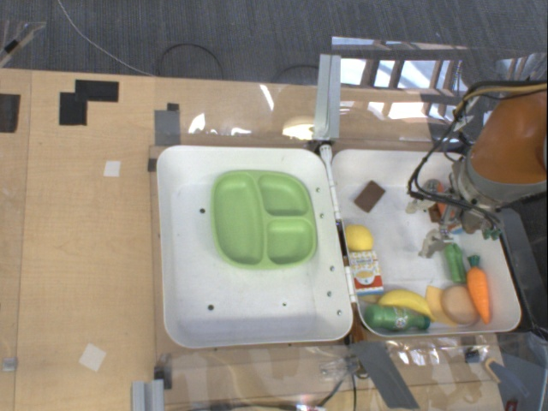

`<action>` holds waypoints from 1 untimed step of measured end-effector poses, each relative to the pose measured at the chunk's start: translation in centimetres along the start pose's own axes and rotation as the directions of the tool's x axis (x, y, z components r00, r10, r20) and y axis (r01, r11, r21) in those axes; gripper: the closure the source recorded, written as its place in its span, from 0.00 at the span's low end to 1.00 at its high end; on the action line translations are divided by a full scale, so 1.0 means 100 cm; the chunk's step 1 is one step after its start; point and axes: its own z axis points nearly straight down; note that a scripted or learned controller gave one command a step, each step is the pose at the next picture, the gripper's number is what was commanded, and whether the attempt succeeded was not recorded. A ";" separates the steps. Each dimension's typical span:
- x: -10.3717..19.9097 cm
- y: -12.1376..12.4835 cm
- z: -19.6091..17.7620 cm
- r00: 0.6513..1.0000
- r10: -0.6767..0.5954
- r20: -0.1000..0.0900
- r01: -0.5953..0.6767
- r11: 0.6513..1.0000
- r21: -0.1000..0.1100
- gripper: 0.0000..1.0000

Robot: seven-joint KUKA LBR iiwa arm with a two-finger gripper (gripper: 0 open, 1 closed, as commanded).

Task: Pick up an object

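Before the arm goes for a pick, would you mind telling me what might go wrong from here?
The end effector hangs over the right white bin beside a slim green vegetable and an orange carrot, which lie close together, so it may nudge one while closing on the other. The yellow banana, green bottle and beige egg-shaped object crowd the near corner, so a grasp there could hit the bin wall.

Orange-banded grey arm (505,148), black cables
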 end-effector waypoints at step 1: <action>0.016 -0.008 0.014 1.000 0.006 -0.014 -0.006 1.000 -0.003 0.00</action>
